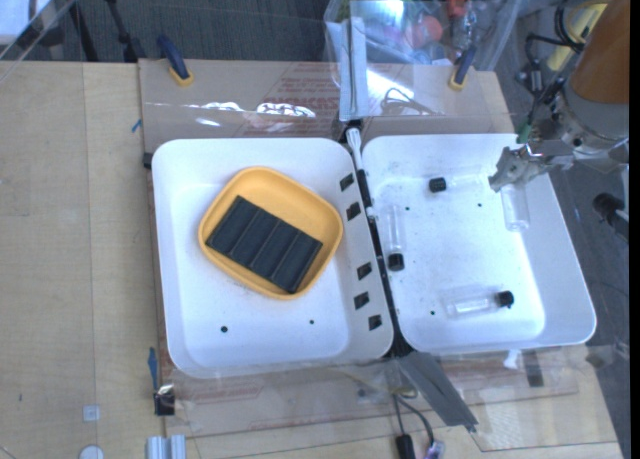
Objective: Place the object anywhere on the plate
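Resting ribbed black slab, square yellow plate

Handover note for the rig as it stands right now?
Gripper: at the right bin's upper right edge, nothing seen between its fingers.
Yellow plate: in the left bin, a dark ridged block lying on it.
Right bin holds clear vials with black caps: one near the front, one by the divider, one under the gripper.
Done: the block is on the plate.
Left: the vials, if they count.
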Tool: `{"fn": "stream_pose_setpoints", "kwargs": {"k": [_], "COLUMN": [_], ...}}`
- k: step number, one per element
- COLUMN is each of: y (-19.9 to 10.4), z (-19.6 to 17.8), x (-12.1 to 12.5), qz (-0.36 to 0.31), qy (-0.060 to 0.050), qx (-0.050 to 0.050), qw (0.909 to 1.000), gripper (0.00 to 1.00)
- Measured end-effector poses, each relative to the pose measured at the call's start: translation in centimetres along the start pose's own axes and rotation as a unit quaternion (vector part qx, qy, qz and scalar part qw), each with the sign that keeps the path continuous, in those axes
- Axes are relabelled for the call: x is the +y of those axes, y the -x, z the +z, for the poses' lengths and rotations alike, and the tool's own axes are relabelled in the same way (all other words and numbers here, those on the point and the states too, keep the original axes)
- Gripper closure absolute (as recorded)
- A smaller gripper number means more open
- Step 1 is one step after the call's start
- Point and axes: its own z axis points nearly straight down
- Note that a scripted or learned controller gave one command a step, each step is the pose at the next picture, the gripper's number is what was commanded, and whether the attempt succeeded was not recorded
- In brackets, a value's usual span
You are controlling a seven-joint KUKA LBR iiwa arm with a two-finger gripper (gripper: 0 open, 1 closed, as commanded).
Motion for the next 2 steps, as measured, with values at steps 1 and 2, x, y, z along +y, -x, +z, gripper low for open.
{"fn": "stream_pose_setpoints", "kwargs": {"k": [1,2], "y": [-1.1,-4.3], "z": [0.9,-1.4], "x": [4.3,4.5], "qz": [-0.158,-0.260], "qy": [0.002,0.003], "qx": [0.000,-0.001], "qw": [0.9875,0.9657], "gripper": [1.00,1.00]}}
